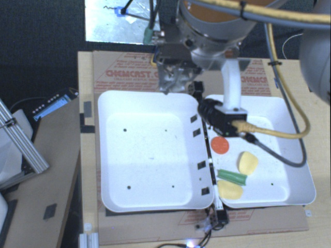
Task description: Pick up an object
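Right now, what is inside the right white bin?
The right bin holds an orange disc, two yellow pieces and a green piece. The arm covers its upper left corner, so anything there is hidden.

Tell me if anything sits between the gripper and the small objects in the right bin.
Nothing visible does. The gripper hangs above the far edge of the left bin; the orange disc, two yellow pieces and green piece lie uncovered in the right bin.
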### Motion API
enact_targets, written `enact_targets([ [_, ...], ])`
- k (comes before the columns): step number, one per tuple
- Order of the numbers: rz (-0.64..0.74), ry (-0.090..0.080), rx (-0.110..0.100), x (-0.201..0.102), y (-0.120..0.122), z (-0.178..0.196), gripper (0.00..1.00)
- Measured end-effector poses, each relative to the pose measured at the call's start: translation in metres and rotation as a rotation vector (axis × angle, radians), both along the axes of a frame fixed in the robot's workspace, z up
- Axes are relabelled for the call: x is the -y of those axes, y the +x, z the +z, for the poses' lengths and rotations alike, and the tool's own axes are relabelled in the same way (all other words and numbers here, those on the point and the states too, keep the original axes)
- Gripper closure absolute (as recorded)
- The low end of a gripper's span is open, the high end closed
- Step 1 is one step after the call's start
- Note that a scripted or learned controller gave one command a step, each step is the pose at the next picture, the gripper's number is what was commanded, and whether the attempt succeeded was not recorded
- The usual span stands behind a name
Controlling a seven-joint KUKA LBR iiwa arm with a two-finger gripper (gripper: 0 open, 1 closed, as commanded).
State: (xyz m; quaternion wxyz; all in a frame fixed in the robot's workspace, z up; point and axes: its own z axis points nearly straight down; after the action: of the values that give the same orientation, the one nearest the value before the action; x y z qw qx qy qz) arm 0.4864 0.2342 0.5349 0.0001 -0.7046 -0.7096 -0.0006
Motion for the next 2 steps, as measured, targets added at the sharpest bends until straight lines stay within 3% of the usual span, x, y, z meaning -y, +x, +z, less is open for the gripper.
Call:
enact_targets([
  [2, 0.0, 0.0, 0.0, 0.0, 0.0, 0.0, 1.0],
])
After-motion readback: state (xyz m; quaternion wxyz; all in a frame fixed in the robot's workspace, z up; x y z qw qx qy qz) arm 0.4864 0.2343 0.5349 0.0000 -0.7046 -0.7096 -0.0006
